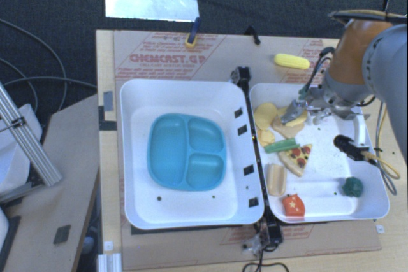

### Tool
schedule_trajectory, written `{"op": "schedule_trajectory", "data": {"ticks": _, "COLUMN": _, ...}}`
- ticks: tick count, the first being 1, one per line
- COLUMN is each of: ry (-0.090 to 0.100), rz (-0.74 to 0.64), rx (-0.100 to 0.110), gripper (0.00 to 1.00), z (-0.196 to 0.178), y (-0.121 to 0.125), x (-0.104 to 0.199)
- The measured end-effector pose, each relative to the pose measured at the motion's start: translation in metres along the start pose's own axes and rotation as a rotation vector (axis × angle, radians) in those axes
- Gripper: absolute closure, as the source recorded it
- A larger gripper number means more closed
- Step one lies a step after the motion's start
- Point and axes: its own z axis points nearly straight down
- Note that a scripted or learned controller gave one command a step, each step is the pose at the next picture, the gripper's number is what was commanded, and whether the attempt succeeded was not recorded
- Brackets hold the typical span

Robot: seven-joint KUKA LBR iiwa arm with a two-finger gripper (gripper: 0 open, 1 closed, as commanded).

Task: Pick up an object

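My gripper [294, 113] hangs low over the upper left part of the right bin [376, 204], right above a pale yellow flat piece [285, 127]. Another yellow round piece [264, 114] lies just left of it, with a smaller one [267, 136] below. A green bean pod [280, 146] and a pizza slice [297, 158] lie nearer the bin's middle. A beige bun [275, 179], a red strawberry-like toy [293, 205] and a dark green broccoli piece [352, 186] sit toward the front.
The left bin [137, 200] holds a blue divided plate [187, 151]. A yellow corn-like object [292, 61] lies on the cardboard behind the right bin. Black clips run along the wall between the two bins [245, 137].
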Motion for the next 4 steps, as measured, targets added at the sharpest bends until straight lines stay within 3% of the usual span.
{"op": "schedule_trajectory", "data": {"ticks": 1, "ry": 0.001, "rz": 0.003, "rx": -0.009, "gripper": 0.0, "z": 0.01, "y": -0.107, "x": -0.012}}
{"op": "schedule_trajectory", "data": {"ticks": 2, "ry": -0.001, "rz": -0.007, "rx": -0.014, "gripper": 0.0, "z": 0.011, "y": -0.15, "x": 0.04}}
{"op": "schedule_trajectory", "data": {"ticks": 3, "ry": 0.002, "rz": -0.016, "rx": -0.019, "gripper": 0.0, "z": -0.093, "y": -0.123, "x": 0.119}}
{"op": "schedule_trajectory", "data": {"ticks": 4, "ry": 0.0, "rz": -0.007, "rx": -0.012, "gripper": 1.0, "z": -0.098, "y": -0.125, "x": 0.113}}
